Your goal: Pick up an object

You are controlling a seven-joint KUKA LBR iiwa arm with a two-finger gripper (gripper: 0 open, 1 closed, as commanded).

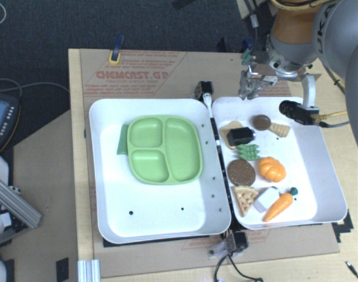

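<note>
Bench (144, 69) brown board, dark carpet behind | you see orange carrot (278, 206) lying in right bin (326, 157) | gripper (250, 91) above bin's far edge, jaws: you cannot tell.

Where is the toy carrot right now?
The toy carrot lies in the right bin, near its front edge, just below the orange pumpkin.

A divided plate (165, 150) lies in the left bin (102, 175), while the right bin (326, 157) holds a carrot (279, 206) nearest, a pizza slice (245, 198) to its left, and a cookie (261, 122) farthest back
</note>
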